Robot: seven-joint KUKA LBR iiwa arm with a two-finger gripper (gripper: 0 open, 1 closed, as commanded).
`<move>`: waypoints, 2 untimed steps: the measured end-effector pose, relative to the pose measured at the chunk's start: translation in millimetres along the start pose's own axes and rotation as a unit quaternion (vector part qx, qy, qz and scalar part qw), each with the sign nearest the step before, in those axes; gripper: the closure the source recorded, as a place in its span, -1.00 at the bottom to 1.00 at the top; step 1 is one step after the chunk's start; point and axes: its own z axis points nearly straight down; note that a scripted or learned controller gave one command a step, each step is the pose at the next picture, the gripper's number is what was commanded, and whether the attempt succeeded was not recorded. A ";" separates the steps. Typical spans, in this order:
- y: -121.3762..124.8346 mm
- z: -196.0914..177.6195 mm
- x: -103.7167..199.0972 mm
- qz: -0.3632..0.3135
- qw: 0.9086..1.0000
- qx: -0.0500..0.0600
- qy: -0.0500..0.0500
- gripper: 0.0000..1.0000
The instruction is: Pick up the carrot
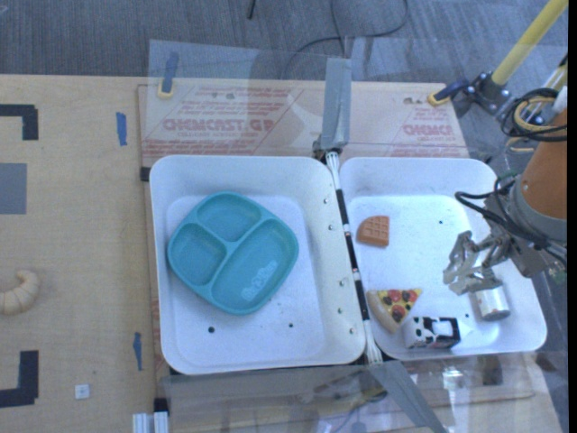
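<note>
Clutter gathers in the near half of the right bin (424, 192). A waffle piece (373, 231) lies near the left wall. A pizza slice (395, 305) sits nearer the front, and a black-and-white toy cow (432, 332) lies just beside it at the front rim. A small silver cylinder (491, 303) rests toward the right side of the same bin.

The gripper (471, 264) hangs over the right half of this bin, just above the cylinder in the view and well apart from the waffle piece. Its metal linkage is too tangled to read, so I cannot tell whether it is spread or pressed together, and nothing can be seen pinched in it. The arm (545, 188), with its orange band, comes in over the right rim. Where the carrot lies I cannot tell from this view.

The left bin (180, 174) holds a teal divided plate (233, 253), tilted slightly and placed near the middle, with bare white floor around it. The two bins meet at a hinged seam (347, 251).

The far half of the right bin, behind the waffle piece, is open floor. Out on the wooden worktop (72, 197), a croissant (18, 291) lies at the left edge, well apart from both bins. Black cables (365, 7) loop on the grey floor beyond.
</note>
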 end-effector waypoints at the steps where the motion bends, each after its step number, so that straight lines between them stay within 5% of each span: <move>1: 18.6 -0.3 -2.6 -0.121 0.993 -0.001 0.001 1.00; 2: 85.3 17.1 -25.5 -0.049 0.999 -0.001 0.001 1.00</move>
